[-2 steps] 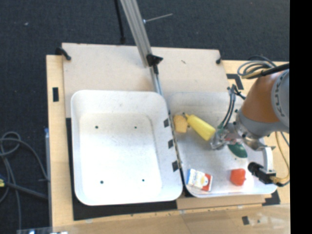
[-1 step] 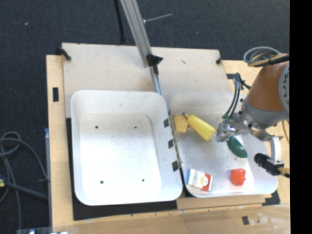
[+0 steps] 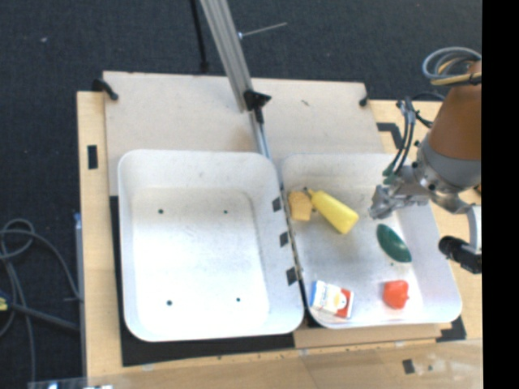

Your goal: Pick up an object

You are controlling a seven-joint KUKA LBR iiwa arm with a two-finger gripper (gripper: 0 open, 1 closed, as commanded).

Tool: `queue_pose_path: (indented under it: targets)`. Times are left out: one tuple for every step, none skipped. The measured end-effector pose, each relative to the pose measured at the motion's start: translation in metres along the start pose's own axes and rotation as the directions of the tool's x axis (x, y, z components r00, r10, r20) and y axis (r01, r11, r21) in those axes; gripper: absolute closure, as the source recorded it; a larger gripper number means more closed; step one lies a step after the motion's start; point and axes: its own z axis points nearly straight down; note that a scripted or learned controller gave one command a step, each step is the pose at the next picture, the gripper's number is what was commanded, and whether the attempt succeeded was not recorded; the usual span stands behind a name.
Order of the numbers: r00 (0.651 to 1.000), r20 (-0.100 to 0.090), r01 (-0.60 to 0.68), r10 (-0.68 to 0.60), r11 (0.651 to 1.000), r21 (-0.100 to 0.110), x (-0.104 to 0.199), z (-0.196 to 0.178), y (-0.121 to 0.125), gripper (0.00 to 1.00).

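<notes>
The right bin (image 3: 430, 306) holds several objects. A yellow bottle-shaped piece (image 3: 333, 211) lies near its left wall, touching a small tan block (image 3: 300, 206). A dark green oval (image 3: 393, 243) lies right of the middle. A red lump (image 3: 396, 294) sits near the front right, and a white and red box (image 3: 332, 300) rests against the front rim. My gripper (image 3: 383, 203) hangs over the right bin, right of the yellow piece and just up and left of the green oval. Nothing shows held in it.
The left bin (image 3: 134, 217) sits beside the right one, their walls meeting at the centre. A metal post (image 3: 231, 47) rises behind the bins. The arm (image 3: 454, 136) with its cables enters from the right, above the right bin's far edge.
</notes>
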Motion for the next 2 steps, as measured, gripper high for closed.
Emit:
queue_pose_path:
  targets:
    - [1.0, 0.0, 0.0, 0.0, 1.0, 0.001, -0.001, -0.049, 0.002, 1.0]
    - [1.0, -0.002, 0.002, -0.002, 1.0, 0.008, 0.054, -0.034, 0.011, 1.0]
